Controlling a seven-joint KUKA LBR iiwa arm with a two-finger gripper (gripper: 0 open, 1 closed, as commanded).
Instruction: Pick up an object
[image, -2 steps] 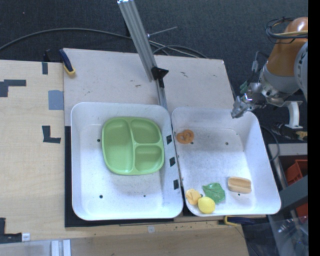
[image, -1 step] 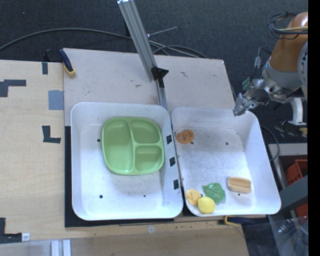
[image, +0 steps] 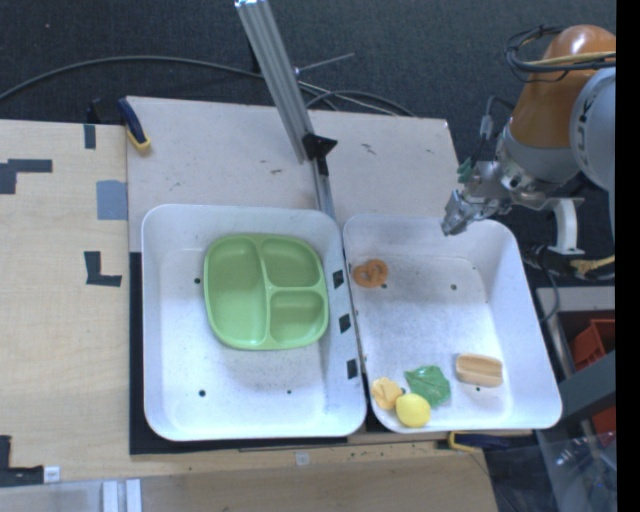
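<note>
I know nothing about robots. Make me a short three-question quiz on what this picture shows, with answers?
1. True or false: the green divided plate lies in the left bin.
2. Which item lies apart from the others in the right bin? A) yellow lemon B) green leafy piece C) round brown cookie
3. Fill in: the gripper hangs over the right bin's far ____ corner.

Key: 1 true. 2 C; the lemon, the leaf, a bread roll and a small orange piece cluster near the front edge. 3 right.
</note>
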